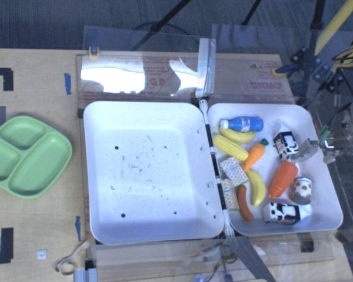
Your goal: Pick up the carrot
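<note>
Toys lie in the right white bin (323, 175), and two of them look like carrots. The small carrot (255, 155) is near the middle of this bin. It is orange, with a green top that points to the far right. Its thin end touches the corn cob (230, 148) on its left. The big carrot (282, 180) lies to the right of the small one and a bit nearer. It is tilted, with its top toward the far side.

A blue bottle (242, 124) lies at the far end of the bin, and a yellow banana (238, 136) lies just beside it. A second banana (256, 187) lies between the two carrots, a bit nearer. A red sausage (245, 202) is on its left, next to a checked cracker (231, 170). One black and white cow toy (285, 145) sits just past the big carrot, and another cow toy (282, 212) sits at the near end. A round white and brown toy (300, 188) touches the big carrot on its right.

The gripper (310, 150) is over the right side of this bin, close to the far cow toy. It is apart from both carrots and holds nothing that I can see. It looks small and grey, and I cannot tell if it is spread or pressed together.

The left white bin (100, 122) has faint blue scribbles on its floor. A green plate (47, 135) with three parts sits on the wood bench (29, 69), well to the left.
</note>
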Controlling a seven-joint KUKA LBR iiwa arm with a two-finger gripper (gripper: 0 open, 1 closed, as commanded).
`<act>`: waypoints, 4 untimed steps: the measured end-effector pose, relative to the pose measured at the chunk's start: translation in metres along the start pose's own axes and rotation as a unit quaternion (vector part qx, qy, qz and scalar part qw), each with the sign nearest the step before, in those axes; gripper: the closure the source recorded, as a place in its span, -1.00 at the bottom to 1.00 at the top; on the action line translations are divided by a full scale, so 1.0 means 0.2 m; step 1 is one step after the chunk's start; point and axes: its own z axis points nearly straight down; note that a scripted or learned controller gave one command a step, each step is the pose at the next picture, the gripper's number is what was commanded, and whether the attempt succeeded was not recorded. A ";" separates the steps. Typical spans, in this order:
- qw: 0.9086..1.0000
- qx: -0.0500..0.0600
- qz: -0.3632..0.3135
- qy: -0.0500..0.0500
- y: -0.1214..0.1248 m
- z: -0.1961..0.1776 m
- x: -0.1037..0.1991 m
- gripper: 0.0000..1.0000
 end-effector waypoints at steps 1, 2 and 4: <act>0.995 0.000 -0.098 0.000 0.07 0.48 0.47 -1.00; 0.998 -0.004 -0.063 -0.002 0.34 0.62 0.31 -1.00; 0.999 0.029 0.014 0.002 0.66 0.26 0.34 1.00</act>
